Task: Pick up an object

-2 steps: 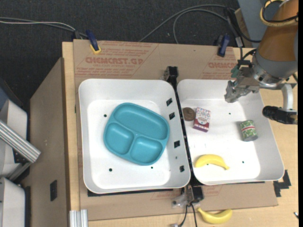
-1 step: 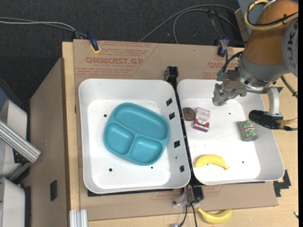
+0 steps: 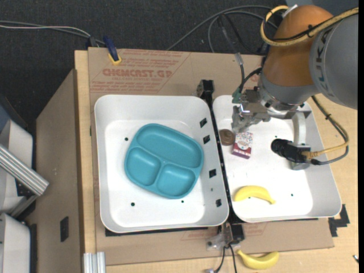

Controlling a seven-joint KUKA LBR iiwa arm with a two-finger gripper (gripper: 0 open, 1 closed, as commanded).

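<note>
Step, as judged: approach | claw (image 3: pixel 244 124) hangs over small white-and-maroon cardboard carton (image 3: pixel 243 145) at left edge of right shallow white bin (image 3: pixel 318 203) | claw spread: cannot tell | next move likely needs: straight descent, straddling carton, clear of adjacent brown round disc (image 3: pixel 227 136)

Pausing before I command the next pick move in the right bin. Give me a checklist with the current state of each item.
1. Tool lined up on a target: ok, it is over the small carton in the right bin.
2. Carton already gripped: cannot tell from this view.
3. Space around the carton: not ok, a brown round object lies close beside it, near the bin's left wall.
4. Banana out of the way: ok, it lies apart, toward the bin's front edge.
5. Teal divided plate: ok, it lies flat in the left bin, away from the tool.
</note>
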